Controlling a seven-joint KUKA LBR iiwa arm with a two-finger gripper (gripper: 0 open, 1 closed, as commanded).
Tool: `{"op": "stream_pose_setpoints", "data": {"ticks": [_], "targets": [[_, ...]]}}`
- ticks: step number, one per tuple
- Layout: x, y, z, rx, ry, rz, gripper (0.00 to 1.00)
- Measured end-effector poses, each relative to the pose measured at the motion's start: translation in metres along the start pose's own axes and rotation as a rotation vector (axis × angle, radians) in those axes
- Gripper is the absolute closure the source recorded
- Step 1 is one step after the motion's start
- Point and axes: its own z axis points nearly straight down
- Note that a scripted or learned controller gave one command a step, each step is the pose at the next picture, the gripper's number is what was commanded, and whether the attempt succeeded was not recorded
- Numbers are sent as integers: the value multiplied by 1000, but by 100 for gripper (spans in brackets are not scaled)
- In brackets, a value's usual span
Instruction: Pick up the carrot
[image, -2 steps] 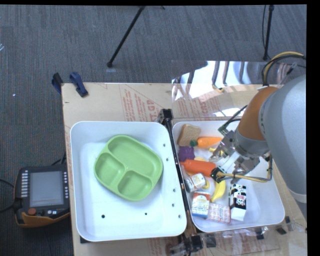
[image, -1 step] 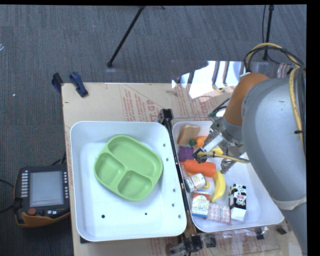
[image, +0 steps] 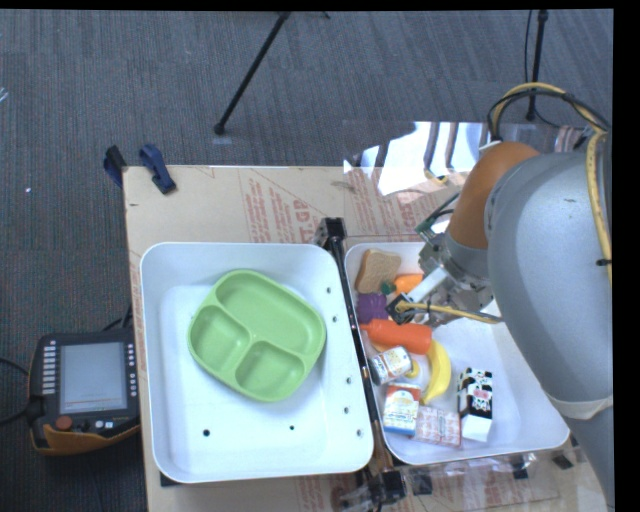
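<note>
Carrot (image: 398, 335) lies in the right bin (image: 520, 420), long axis running left to right, directly below the gripper (image: 418, 308), whose grip cannot be told, with a banana (image: 438, 372) just nearer.

Soft even overhead light, white bins (image: 160, 300) bright, strong glare behind the arm (image: 560, 260), slightly soft focus, faint shadows

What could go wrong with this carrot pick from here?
The carrot lies packed among a purple item, a banana and small cartons, so the gripper may well catch or nudge a neighbour instead. It also lies close to the right bin's left wall, which could block a finger.
</note>
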Motion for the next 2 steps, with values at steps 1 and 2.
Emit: {"op": "stream_pose_setpoints", "data": {"ticks": [1,2], "targets": [[0,-1,0,1,-1,-1,0],[-1,-1,-6,5,-8,-6,100]]}}
